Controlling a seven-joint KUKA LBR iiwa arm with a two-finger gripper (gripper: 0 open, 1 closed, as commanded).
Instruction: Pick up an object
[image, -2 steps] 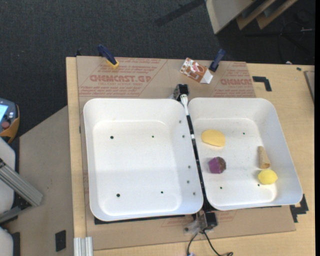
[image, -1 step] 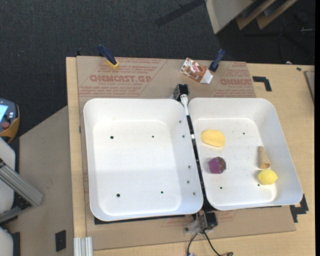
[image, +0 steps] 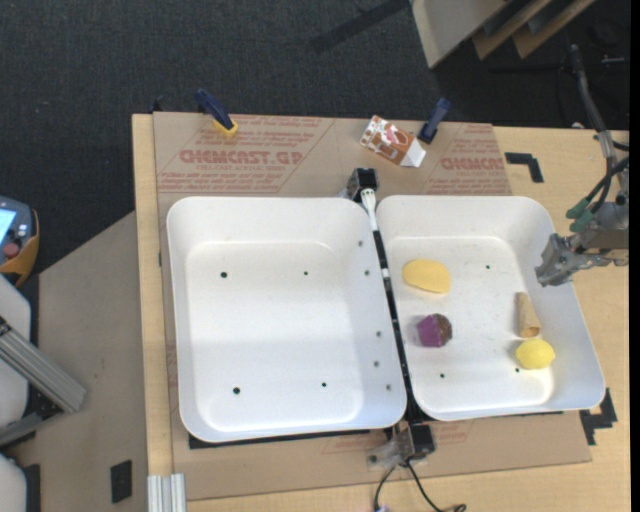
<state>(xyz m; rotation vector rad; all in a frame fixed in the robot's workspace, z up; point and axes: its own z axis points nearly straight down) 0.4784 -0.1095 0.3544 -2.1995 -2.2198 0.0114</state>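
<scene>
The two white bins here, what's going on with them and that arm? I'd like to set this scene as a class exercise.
A robot arm reaches in from the right, its gripper hanging at the right bin's right rim. It holds nothing that I can see. Four small things lie in that bin: a yellow oval piece, a purple lump, a tan stick and a yellow ball just below the stick. The left bin sits beside it. No pick has been made yet.

yellow lump (image: 427, 276), purple ball (image: 433, 330), lemon (image: 535, 353), cork (image: 526, 314)
</scene>
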